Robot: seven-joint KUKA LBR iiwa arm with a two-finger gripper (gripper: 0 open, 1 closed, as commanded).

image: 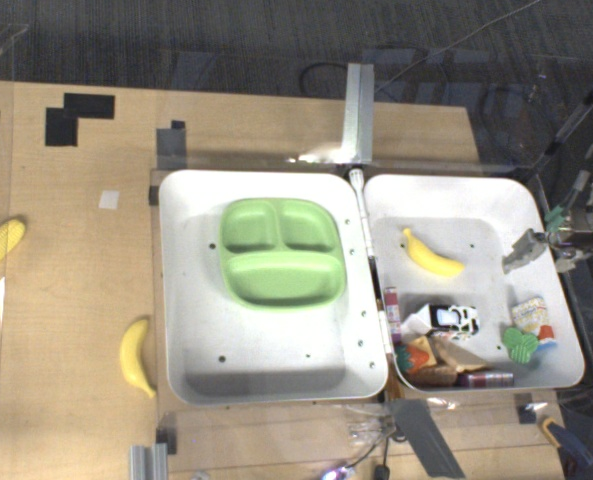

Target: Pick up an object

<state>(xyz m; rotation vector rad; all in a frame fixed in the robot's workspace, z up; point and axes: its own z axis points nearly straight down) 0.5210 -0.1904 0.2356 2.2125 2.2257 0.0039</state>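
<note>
Two bins [176,268] face you: your hand [532,246], grip state unclear, hovers at the right bin's edge near a banana [432,256].

Robotics laboratory test cell: a wooden bench [66,298] at centre carries two white bins [176,268], metal framing [360,108] at upper centre, cables [456,38] over grey carpet along the top.

Bins [191,368] smooth white plastic; tray [279,250] matt green; bench [66,298] pale wood.
</note>
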